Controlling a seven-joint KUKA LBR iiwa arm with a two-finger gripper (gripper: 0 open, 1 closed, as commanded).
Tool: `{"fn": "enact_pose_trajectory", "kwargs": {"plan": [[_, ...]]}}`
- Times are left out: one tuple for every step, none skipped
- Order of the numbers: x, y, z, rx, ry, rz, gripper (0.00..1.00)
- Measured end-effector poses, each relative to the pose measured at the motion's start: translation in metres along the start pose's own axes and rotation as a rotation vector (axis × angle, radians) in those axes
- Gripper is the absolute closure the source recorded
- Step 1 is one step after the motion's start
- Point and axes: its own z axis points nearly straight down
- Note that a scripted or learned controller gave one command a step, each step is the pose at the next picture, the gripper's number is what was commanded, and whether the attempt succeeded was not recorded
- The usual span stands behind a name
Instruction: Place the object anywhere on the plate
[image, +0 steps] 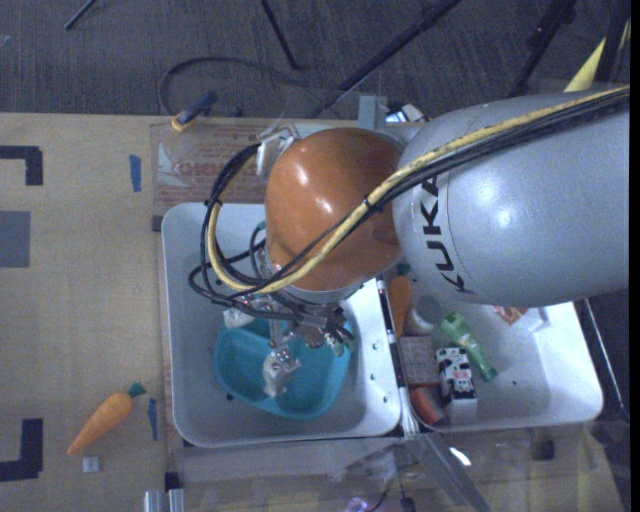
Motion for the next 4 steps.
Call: {"fn": "enact_pose_trajectory", "kwargs": {"plan": [[-0.002,0.0,-0.011,-0.002,-0.008,0.002,1.0],[0.004,0.003,0.06,0.002,0.011,-0.119,1.0],[0.01,-0.036,0.104,0.0,-0.011,-0.355,1.0],[0.014,-0.041,0.111,0.004,-0.035,-0.511,1.0]]}}
